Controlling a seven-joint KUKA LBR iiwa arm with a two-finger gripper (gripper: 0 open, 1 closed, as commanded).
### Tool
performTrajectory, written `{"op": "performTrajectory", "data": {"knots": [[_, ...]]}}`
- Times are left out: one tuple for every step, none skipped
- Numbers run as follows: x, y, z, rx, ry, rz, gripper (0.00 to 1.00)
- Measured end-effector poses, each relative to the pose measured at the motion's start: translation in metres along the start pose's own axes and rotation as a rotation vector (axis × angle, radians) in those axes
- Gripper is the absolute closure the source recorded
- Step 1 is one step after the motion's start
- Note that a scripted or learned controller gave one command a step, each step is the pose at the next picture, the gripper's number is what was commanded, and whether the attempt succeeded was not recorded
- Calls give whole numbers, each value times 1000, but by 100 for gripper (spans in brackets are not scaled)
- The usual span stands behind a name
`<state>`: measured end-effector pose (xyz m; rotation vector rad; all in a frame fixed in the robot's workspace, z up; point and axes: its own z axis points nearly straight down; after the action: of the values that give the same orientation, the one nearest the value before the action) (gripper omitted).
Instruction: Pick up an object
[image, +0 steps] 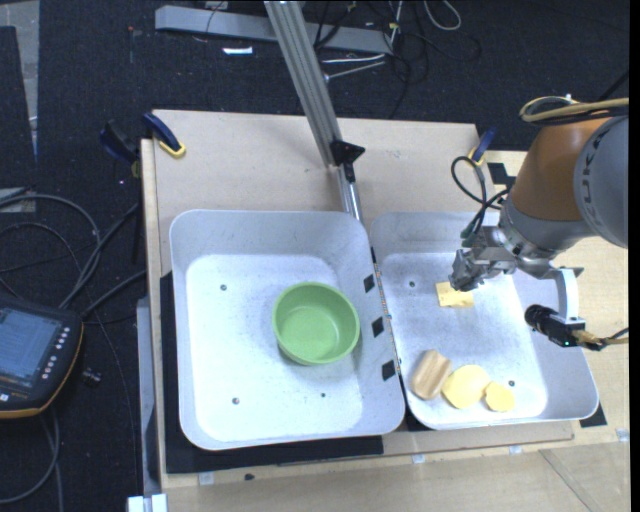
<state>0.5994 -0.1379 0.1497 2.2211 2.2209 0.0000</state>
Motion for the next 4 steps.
{"op": "performTrajectory", "data": {"knots": [[9, 5, -54, -4, 0, -1, 100], [9, 5, -53, 1, 1, 0, 100], [63, -11, -53, 1, 2, -4, 100], [112, -22, -68, -1, 2, -5, 100]]}}
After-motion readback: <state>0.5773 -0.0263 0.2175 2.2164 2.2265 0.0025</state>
